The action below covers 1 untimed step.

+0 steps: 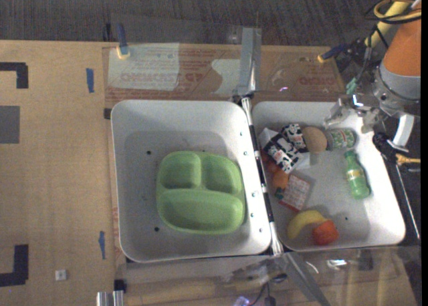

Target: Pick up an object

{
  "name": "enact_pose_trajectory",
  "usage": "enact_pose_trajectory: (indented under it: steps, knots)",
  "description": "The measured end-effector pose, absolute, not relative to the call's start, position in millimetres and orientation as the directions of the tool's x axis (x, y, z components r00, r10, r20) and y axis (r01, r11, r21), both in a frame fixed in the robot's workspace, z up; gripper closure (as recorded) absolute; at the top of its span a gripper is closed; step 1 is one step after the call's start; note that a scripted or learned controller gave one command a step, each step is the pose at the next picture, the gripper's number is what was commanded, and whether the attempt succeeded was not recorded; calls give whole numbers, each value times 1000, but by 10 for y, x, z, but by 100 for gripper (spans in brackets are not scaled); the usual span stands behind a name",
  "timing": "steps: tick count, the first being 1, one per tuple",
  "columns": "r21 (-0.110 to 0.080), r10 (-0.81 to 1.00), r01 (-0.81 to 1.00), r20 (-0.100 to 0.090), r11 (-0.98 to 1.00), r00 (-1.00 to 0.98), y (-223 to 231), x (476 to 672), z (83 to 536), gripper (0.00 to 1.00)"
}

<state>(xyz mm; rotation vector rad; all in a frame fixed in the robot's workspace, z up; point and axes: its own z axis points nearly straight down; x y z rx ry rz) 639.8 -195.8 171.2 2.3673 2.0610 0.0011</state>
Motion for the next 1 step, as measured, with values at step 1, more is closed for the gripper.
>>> enact_pose_trajectory:
  steps: [1]
  knots:
    - [5, 977, 977, 7, -212, 212, -2037, 6193, 971, 0]
